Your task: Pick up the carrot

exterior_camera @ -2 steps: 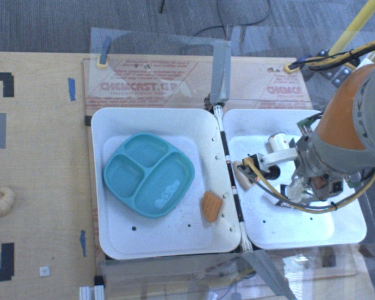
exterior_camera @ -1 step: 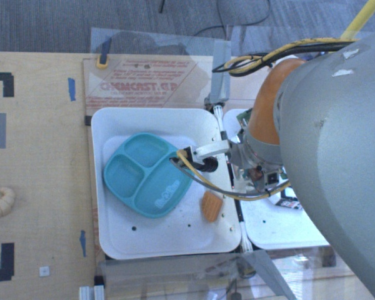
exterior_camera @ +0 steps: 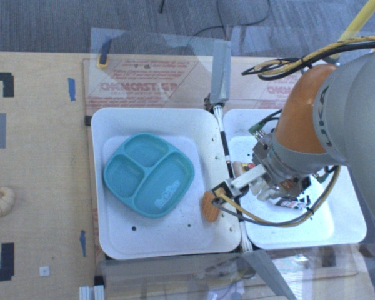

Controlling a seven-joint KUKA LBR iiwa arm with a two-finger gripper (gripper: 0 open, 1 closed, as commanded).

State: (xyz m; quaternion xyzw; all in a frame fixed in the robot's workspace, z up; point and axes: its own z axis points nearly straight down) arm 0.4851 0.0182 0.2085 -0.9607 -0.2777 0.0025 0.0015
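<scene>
Teal divided plate [exterior_camera: 149, 175] sits in the left bin [exterior_camera: 112, 230]. The carrot [exterior_camera: 210, 207] lies right of it by that bin's right wall, so it's not picked up yet. Pincer [exterior_camera: 276, 187] hangs over the right bin [exterior_camera: 344, 230], near the carrot across the divider. Can't tell if it's open or closed. Whole grab's left, I reckon.

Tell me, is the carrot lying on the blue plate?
No, the carrot lies on the white floor of the left-hand bin, to the right of the blue plate and apart from it.
</scene>
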